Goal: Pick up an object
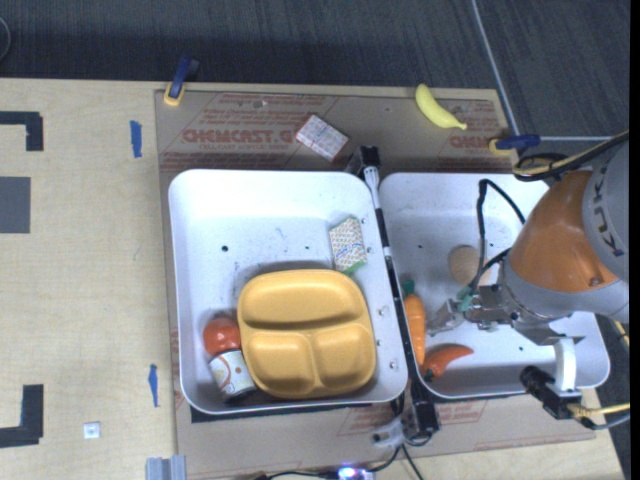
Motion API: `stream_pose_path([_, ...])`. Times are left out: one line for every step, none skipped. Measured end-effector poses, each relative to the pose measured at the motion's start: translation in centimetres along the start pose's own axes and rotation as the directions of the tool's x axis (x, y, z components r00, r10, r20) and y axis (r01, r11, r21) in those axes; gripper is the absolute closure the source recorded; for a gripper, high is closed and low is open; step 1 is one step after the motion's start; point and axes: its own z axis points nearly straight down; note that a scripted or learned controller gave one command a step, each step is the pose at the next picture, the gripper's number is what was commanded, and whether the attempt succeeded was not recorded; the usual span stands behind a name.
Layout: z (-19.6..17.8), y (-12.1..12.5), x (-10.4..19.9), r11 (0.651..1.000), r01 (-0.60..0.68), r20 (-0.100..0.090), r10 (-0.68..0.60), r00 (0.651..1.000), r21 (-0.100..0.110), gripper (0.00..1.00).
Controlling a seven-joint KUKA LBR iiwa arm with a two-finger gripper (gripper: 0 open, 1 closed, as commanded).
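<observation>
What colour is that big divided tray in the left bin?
Yellow: the tray shows plainly in the camera view.

Grey KUKA arm (610, 183) with a broad orange band (560, 243); black cable (492, 208) looping over it; metallic claw (462, 311) with teal accents; white bracket (566, 363) near a black connector.

dark grey carpet floor (300, 18) across the top, faint weave lines, a thin pale line (490, 48) running diagonally over it. pale wood bench top (80, 268) fills the left, with black tape marks (25, 128) and short blue tape strips (136, 138). brown cardboard sheet (250, 128) with red print lies on the bench, held by a blue clamp (180, 76) at its upper left corner. light even, soft shadows.
</observation>
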Motion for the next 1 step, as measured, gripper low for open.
stream_pose_path([0.94,1.27,-0.28,1.0,-0.002,0.007,0.002,1.0,0.001,0.0])
